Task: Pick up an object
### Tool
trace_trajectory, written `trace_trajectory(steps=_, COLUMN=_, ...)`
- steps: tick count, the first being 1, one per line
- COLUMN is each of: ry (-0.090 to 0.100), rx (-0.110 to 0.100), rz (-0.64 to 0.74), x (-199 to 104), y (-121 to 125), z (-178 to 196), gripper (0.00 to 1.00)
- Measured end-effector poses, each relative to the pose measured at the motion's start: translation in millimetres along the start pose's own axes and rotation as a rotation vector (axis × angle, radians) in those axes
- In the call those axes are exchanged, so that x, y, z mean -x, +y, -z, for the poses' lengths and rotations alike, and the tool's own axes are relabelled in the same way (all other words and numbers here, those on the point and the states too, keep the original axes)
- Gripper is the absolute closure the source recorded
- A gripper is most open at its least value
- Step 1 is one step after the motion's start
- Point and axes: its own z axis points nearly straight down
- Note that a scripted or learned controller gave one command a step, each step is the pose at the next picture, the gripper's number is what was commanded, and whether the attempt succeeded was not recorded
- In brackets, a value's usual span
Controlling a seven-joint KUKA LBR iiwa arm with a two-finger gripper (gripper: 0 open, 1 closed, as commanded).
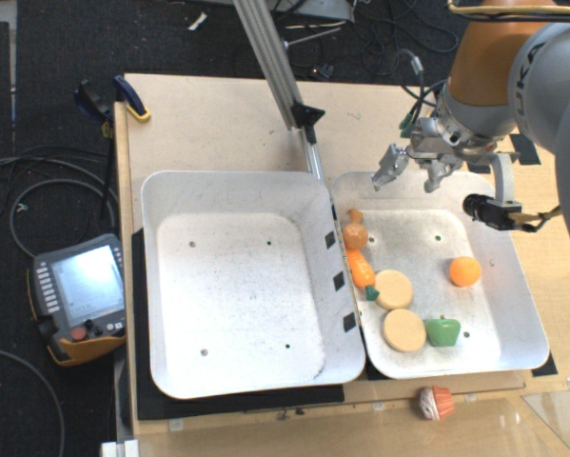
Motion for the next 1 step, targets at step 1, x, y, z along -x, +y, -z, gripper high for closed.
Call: trace_trajectory(steps=1, ry=0.000, rx=0.000, rz=-0.003, x=1.0, y=5.4, z=-62.6, gripper=0.00)
